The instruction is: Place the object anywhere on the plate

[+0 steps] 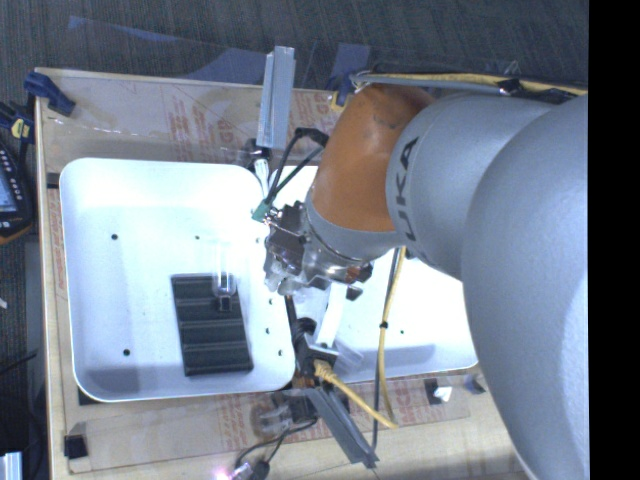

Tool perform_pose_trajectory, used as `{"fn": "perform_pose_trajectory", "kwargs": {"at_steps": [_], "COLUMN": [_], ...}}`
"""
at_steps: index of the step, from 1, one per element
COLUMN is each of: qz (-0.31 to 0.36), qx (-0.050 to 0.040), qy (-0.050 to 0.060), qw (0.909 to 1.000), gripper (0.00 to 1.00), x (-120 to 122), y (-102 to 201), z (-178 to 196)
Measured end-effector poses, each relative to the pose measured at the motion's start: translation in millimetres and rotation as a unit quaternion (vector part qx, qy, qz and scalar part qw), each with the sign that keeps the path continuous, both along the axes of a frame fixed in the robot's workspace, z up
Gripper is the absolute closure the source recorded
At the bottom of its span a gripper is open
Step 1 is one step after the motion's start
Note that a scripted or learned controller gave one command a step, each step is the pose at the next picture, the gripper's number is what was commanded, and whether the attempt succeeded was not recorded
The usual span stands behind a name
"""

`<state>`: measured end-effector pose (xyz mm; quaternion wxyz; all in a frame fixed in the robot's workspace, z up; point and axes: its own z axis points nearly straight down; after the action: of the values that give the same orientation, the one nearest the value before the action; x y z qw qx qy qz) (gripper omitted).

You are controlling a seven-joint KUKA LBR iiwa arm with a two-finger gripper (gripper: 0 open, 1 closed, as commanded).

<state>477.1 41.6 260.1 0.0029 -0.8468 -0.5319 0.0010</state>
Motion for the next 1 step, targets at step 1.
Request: {"fn": "perform_pose_trajectory", "kwargs": {"at_steps": [1], "qz": [0.006], "qx": [-0.0022], "qy": [0.001], "qw": [1.0], "gripper": [1.0], "x": [-2.2], "y": [94.6], "z": [-60.6]}}
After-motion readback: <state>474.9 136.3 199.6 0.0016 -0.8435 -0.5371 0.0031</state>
